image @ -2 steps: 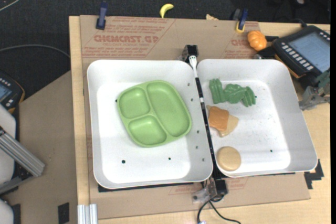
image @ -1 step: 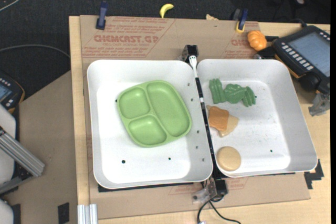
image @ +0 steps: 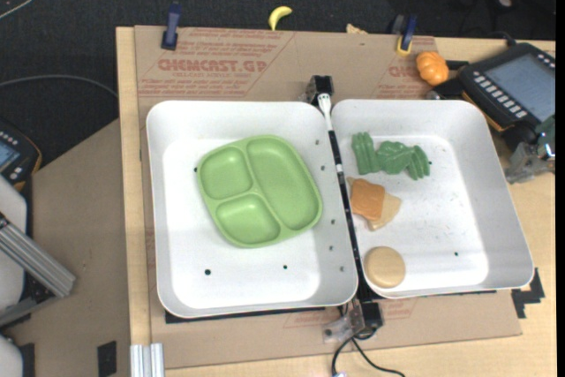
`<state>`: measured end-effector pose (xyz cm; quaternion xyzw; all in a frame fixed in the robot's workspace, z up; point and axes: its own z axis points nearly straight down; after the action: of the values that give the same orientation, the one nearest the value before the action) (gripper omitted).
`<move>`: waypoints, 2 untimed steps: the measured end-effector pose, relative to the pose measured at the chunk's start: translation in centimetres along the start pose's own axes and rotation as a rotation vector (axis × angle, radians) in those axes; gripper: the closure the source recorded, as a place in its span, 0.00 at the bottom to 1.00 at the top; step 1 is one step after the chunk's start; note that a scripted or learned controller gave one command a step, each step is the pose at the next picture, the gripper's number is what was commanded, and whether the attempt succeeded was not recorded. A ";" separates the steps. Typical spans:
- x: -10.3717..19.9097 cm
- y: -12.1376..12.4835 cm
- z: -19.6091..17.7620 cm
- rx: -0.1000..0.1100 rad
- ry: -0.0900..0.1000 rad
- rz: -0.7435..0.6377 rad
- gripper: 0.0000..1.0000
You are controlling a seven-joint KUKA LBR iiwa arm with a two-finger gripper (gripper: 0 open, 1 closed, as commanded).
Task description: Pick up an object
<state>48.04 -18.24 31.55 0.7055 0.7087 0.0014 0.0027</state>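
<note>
Plainly, any loose piece will serve here, and the likeliest ones lie in the right bin (image: pixel 494 190), all crowded toward its left wall. A green knobbly toy (image: pixel 391 156) lies at the far side. A tan wedge (image: pixel 371 200) sits just nearer than it, almost against the divider. A round tan disc (image: pixel 385 267) rests at the near-left corner. The three are apart from one another, so each could be taken alone. I judge the green toy the easiest, since it stands a little clear of the wall. The wedge and disc hug the edge, leaving little room on that side for a finger to slip down.

The left bin (image: pixel 177 260) holds a green divided plate (image: pixel 258 190), lying flat and turned at a slant. It is broad and low, probably a poor thing to pinch except by its rim.

How the gripper's jaws stand I cannot tell, and no piece has been lifted yet.

The bins sit side by side on a cardboard sheet (image: pixel 229 57), which blue clamps (image: pixel 170 26) pin at the far edge, presumably so nothing slides. A small yellow piece (image: pixel 280 15) and an orange one (image: pixel 432 66) lie beyond the bins, near a control pendant (image: pixel 512 88) at the far right.
</note>
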 end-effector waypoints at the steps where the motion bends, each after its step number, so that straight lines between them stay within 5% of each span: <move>1: -4.4 -0.2 1.7 0.006 0.000 0.009 1.00; 2: -1.4 0.0 0.6 0.002 0.001 0.001 1.00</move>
<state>48.02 -19.60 30.99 0.7059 0.7084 0.0009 0.0015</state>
